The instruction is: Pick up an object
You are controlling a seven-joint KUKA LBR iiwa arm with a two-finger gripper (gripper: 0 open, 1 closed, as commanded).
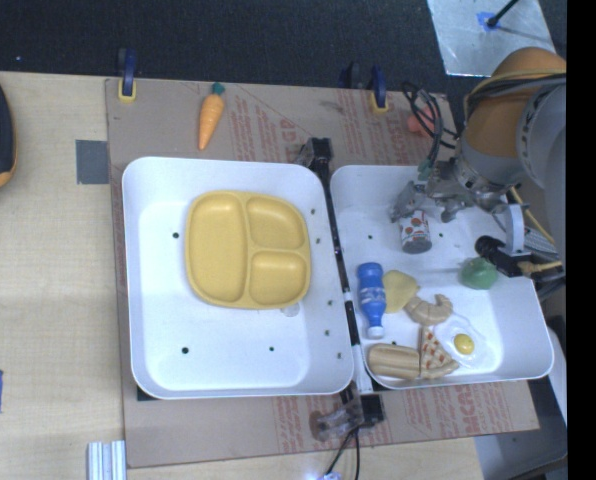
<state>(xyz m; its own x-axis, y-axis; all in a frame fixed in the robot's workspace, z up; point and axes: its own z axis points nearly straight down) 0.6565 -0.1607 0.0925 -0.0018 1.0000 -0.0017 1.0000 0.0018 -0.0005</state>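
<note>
The left shallow white plastic bin [158,363] holds a yellow three-compartment plastic plate [246,248] lying flat a little toward 12 o'clock of the bin's middle. Bare white floor runs all around the plate, widest toward 6 o'clock and 9 o'clock, and the plate touches no wall.

The right shallow white plastic bin [523,353] is more crowded. Along its 6 o'clock wall lie a tan hot-dog bun toy [391,361], a pizza slice toy [433,352] and a fried-egg toy with a yellow yolk [463,344], packed close together. Just toward 12 o'clock of these sit a tan croissant toy [429,309], a pale yellow wedge [399,288] and a small blue bottle with a white label [370,298], the bottle lying just beside the wall shared with the left bin. A green rounded toy [480,272] rests near the 3 o'clock wall. The floor at the bin's 12 o'clock end, near the shared wall, is open.

A small can with a red and white label [415,233] stands there, at about 11 o'clock of the bin's middle. The grey two-finger gripper [418,208] hangs directly over it, the grey arm with its orange band [503,113] reaching in from 2 o'clock. Whether its fingers are spread or closed, I cannot tell.

An orange carrot toy [210,116] lies on the brown board beyond the left bin's 12 o'clock edge.
</note>
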